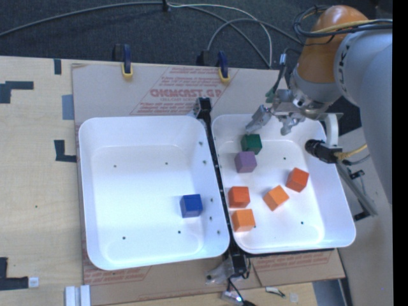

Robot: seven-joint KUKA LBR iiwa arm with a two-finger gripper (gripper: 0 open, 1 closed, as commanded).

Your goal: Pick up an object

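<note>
My gripper (270, 123) hangs over the far end of the right bin (331, 228), open, with nothing between its fingers. A green cube (251, 143) lies just below its left finger (257, 117), apart from it. Touching the green cube's near side is a purple cube (245, 162). Closer to the front of that bin lie several orange cubes: one (239, 196) by the divider, one (243, 220) in front of it, one (276, 197) in the middle, and a redder one (297, 179) to the right. A blue cube (190, 205) sits in the left bin (95, 171).
A black divider rail (213, 164) runs between the two bins. Two clamps (127, 61) with yellow tips hold the cardboard sheet at the back. Cables loop across the dark floor behind the bench.
</note>
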